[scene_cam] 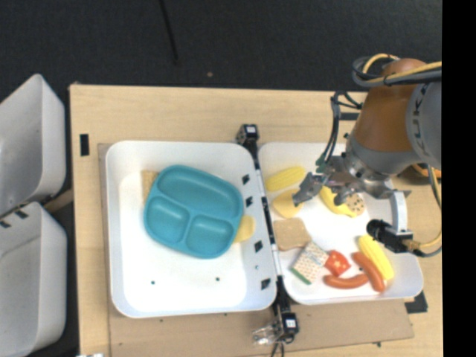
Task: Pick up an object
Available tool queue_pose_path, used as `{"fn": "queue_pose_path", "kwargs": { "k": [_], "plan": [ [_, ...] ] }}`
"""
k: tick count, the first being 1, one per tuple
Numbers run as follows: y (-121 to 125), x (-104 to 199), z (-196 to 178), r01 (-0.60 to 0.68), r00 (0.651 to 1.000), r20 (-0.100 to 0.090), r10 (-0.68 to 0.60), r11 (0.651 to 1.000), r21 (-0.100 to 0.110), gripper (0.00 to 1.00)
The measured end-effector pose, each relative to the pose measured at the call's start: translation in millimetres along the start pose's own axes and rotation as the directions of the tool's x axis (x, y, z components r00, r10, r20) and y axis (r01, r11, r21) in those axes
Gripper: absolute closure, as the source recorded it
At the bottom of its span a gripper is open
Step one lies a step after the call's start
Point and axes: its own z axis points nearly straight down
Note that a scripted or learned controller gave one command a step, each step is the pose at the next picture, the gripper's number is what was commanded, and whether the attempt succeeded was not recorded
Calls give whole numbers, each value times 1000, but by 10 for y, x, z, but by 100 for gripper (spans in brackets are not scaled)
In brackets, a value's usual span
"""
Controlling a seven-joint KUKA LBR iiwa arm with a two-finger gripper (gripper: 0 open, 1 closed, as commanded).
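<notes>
While my gripper (324, 190) hangs with fingers spread wide over the right bin (405, 285), yellow wedge (341, 203) just beside them, corn cob (285, 177), bread slice (291, 233), hot dog (373, 262) near, left bin (126, 274) holding a blue divided plate (193, 210).

Blue tray (194, 211) in left bin (123, 274), toy food (355, 268) in right.
</notes>
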Motion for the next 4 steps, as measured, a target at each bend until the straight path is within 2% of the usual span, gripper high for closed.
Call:
{"fn": "queue_pose_path", "kwargs": {
  "k": [1,2,3,4],
  "plan": [
    [27,0,-59,2,1000,1,-2,1000,-12,0],
    [10,-86,545,-1,1000,1,1,1000,-6,0],
    [25,-99,996,-4,1000,1,4,1000,-13,0],
    [46,-108,852,-10,1000,1,10,1000,-21,100]
  ]
}}
